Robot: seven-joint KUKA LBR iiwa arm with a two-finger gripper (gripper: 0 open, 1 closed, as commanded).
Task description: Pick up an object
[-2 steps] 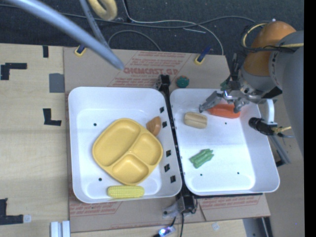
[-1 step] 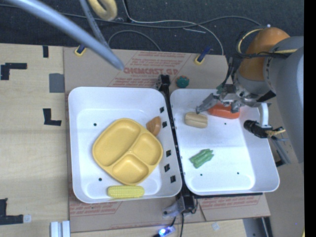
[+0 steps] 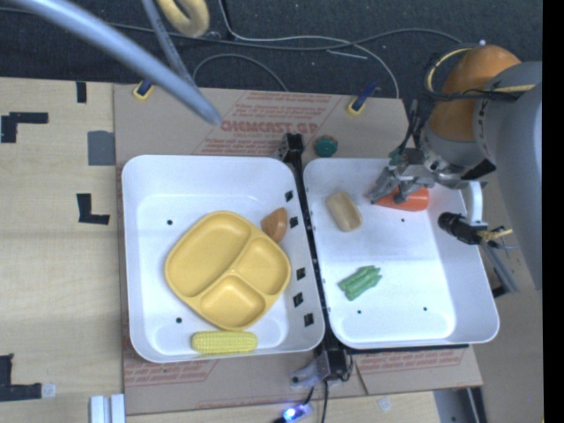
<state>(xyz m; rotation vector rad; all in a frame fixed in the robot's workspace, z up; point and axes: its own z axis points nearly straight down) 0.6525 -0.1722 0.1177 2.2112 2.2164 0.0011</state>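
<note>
The gripper [image 3: 394, 186] hangs at the right bin's [image 3: 467, 324] far right corner, directly over an orange object [image 3: 412, 200]; its grip cannot be told. A tan bread roll [image 3: 344, 211] and green beans [image 3: 359, 281] lie nearby.

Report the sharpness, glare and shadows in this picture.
Camera view: lighting soft and even; the yellow tray and green beans are sharp; the grey bar crossing top left is blurred; the hand over the orange object is smeared; shadows faint.
</note>
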